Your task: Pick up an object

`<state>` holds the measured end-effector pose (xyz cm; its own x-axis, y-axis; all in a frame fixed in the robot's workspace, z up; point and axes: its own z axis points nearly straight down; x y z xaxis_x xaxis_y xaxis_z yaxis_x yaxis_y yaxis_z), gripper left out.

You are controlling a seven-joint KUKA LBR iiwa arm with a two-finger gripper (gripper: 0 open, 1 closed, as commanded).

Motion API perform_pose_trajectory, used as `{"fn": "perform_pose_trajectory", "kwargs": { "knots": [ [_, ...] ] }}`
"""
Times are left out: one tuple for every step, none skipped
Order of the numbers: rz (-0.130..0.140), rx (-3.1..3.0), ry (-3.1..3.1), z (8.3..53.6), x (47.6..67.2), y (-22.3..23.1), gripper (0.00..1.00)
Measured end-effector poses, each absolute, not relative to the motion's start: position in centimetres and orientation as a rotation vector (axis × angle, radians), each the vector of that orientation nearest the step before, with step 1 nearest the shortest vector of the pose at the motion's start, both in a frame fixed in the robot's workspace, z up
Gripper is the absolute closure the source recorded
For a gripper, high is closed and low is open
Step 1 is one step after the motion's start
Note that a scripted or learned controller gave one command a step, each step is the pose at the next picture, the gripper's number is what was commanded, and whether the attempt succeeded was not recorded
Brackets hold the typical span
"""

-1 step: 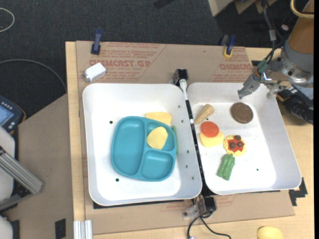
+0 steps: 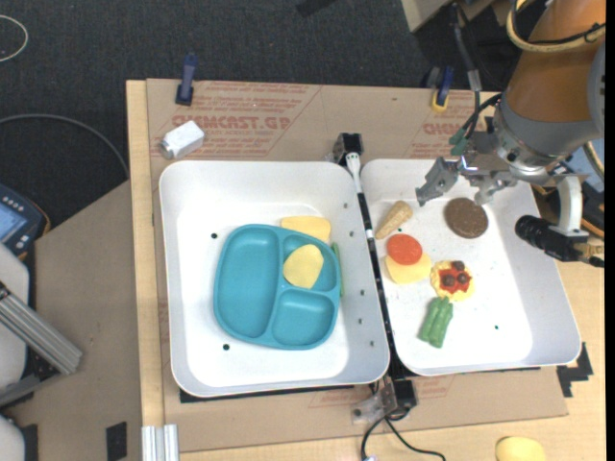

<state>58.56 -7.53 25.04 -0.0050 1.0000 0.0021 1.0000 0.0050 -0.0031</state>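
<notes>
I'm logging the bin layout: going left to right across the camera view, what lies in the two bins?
Blue divided plate → beige wedge → green piece → brown disc, which lies under the gripper.

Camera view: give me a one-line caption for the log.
Gripper open above the right bin, just over a brown disc; blue divided plate sits in the left bin.

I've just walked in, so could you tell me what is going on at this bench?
The arm's gripper hangs open over the right bin, just above a brown disc, holding nothing. Toy foods lie nearby: a red-topped piece and a green one. The left bin holds a blue tray.
</notes>
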Motion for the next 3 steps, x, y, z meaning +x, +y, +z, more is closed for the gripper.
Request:
{"fn": "perform_pose_trajectory", "kwargs": {
  "knots": [
    [0.004, -2.214, -2.218, 25.9, 49.8, -3.9, 0.0],
    [0.002, -2.22, -2.218, 27.0, 47.9, -3.9, 0.0],
    [0.0, -2.221, -2.22, 28.0, 48.0, -3.9, 1.0]
  ]
}}
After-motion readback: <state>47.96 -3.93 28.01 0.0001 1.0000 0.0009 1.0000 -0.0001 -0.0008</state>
